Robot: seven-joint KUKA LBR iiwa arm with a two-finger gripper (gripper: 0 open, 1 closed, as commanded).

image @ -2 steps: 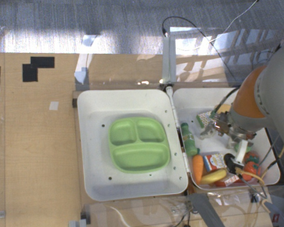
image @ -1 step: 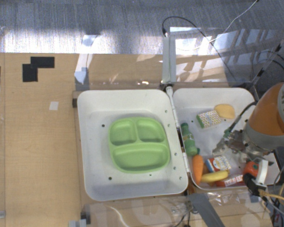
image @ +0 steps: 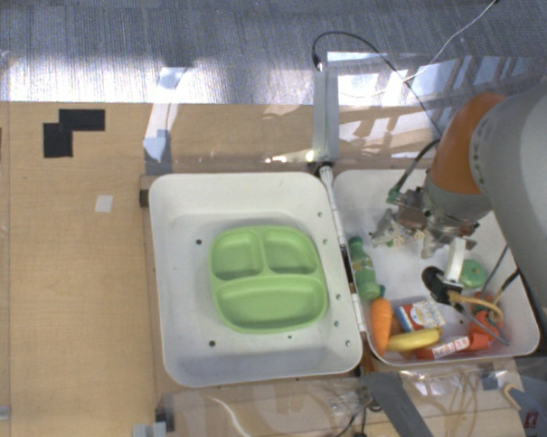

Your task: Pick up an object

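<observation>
Arm (image: pixel 488 149) hovers over the right bin (image: pixel 532 338), can't tell how the jaws stand. Nothing lifted as far as I see; carrot (image: pixel 380 322) and banana (image: pixel 413 341) lie in it.

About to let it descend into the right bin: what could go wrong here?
The carrot, banana and small box lie packed together at the right bin's near edge, so a grasp may catch two or slip. The gripper sits above them near the bottle, which it might knock.
</observation>
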